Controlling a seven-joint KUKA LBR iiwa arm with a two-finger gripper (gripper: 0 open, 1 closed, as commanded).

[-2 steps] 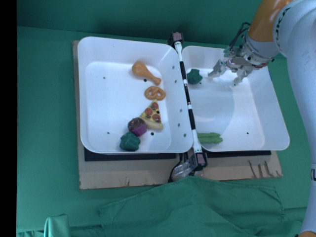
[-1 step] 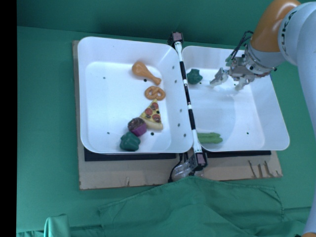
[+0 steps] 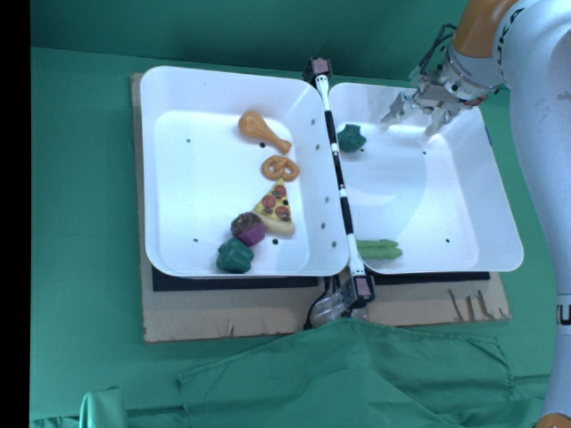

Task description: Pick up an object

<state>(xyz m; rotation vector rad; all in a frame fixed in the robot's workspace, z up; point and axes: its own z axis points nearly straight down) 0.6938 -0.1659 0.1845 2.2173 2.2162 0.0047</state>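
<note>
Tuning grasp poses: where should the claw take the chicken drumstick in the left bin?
Probably across the narrow bone shaft of the chicken drumstick, from straight above. It lies flat, meaty end up-left, thin end pointing down-right toward the pretzel, with bare floor on both sides of the shaft. The open claw hovers above the right bin.

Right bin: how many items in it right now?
2. A dark green item near the far left corner by the divider, and a green bean pod at the near left edge. The hand hovers over the right bin's far side, fingers spread, nothing between them.
</note>
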